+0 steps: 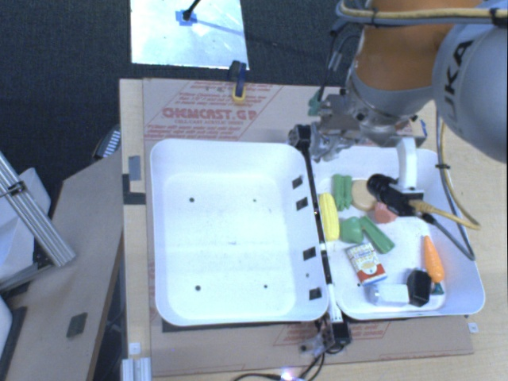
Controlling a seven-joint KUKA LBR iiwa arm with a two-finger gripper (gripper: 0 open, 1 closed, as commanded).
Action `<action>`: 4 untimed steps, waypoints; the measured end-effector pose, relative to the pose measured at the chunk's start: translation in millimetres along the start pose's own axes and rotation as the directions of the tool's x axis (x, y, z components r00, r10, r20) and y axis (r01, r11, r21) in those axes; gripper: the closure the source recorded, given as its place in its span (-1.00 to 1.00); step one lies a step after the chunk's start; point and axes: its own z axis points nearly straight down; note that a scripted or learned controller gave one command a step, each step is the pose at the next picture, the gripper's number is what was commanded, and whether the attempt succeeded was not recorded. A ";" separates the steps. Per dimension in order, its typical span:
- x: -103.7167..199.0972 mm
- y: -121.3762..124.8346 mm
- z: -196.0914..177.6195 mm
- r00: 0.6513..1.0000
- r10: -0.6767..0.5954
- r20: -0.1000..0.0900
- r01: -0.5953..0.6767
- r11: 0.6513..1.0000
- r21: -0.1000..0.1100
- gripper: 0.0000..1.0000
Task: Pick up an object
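Observation:
The right bin (pixel 468 292) holds several small items. A yellow corn cob (pixel 328 217) lies along its left wall, with a green piece (pixel 342 190) just above it and two more green pieces (pixel 351 228) (pixel 378 236) near the middle. An orange carrot (pixel 432 259), a small red-and-white box (pixel 366 262), a black object (pixel 419 286) and a white item (pixel 390 294) lie toward the front. A pink piece (pixel 383 211) rests by a tan disc (pixel 362 194). My gripper (pixel 324 143) hangs over the bin's back-left corner, above and apart from the items.
The left white bin (pixel 171 292) adjoins the right one along a clipped divider (pixel 315 236). Both sit on a cardboard sheet (pixel 198 113). A yellow-and-blue clamp (pixel 237 83) and a shiny sheet (pixel 186 22) lie behind. The arm's bulk (pixel 421 38) looms over the back right.

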 end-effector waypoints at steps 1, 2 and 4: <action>62.1 -42.5 -152.3 1.000 0.003 -0.003 -0.003 1.000 -0.001 1.00; 38.3 55.3 -196.1 1.000 0.018 0.006 -0.018 1.000 0.008 1.00; 115.5 100.9 -177.1 1.000 0.007 0.001 -0.007 1.000 0.007 1.00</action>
